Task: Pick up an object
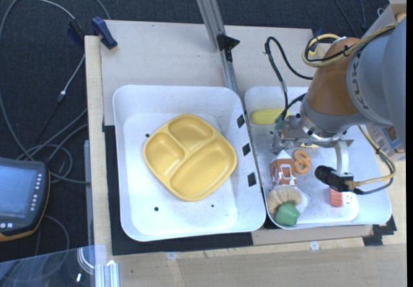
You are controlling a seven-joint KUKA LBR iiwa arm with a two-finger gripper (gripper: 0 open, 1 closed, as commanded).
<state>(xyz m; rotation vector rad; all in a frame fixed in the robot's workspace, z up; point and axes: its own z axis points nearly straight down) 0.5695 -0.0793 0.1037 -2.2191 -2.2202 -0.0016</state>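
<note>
My pincer (293, 138) hangs low in the right bin (377, 163), just above the pretzel (301, 162). Whether it is apart or together I cannot tell; my wrist hides it.

Taking the pretzel as landmark:
- small and looped, it looks like a light, stiff plastic toy that may skid, so I judge the outer loops the best place to pinch
- orange-and-white can (282, 172) touching its left: rigid, round, probably rolls, so take it across the middle
- corn piece (264, 116) further up and left, near the bin wall: bumpy, so easier to hold
- round cracker-like piece (284, 197) and green piece (287, 215) below, touching each other
- small red block (335, 198) to the lower right, beside the black part of my tool.

The yellow divided plate (189, 157) sits far left in the other bin: wide, slick, poor to pinch.
</note>
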